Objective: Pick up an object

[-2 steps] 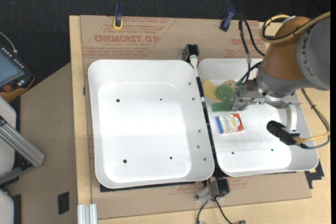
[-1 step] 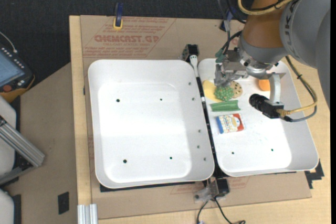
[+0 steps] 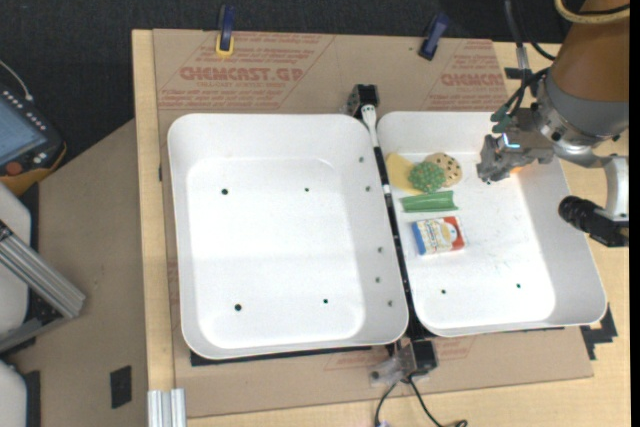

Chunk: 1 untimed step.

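Green stick (image 3: pixel 428 203): lay in the right bin (image 3: pixel 560 305), long axis left-right, between the green ball (image 3: pixel 428 176) and the small packet (image 3: pixel 438 235) | Gripper (image 3: pixel 497 160): over the bin right of the ball; grip state could not be told, fingertips blurred.

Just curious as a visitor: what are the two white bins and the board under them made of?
The white bins look like smooth moulded plastic: glossy, with rounded corners and soft reflections. The board beneath looks like matte brown cardboard or protective paper, printed with red lettering; which one is unclear.
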Tool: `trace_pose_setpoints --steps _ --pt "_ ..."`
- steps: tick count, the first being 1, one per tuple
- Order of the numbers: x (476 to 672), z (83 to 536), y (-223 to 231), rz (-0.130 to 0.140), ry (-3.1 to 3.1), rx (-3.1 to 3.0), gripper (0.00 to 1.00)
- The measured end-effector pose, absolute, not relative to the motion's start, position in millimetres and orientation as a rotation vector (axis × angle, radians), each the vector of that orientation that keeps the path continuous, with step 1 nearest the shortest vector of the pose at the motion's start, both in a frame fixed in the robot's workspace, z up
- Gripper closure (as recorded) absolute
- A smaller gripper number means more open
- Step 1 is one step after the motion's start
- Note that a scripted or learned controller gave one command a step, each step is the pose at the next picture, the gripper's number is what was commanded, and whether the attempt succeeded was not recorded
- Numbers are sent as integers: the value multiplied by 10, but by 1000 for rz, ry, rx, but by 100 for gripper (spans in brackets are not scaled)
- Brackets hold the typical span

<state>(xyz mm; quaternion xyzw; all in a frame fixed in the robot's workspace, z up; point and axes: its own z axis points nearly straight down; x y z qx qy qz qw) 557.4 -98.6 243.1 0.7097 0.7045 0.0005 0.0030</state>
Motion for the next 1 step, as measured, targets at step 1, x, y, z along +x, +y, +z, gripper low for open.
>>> trace_pose_setpoints --steps 1 --pt "5074 2662 -19 3 2236 2214 100"
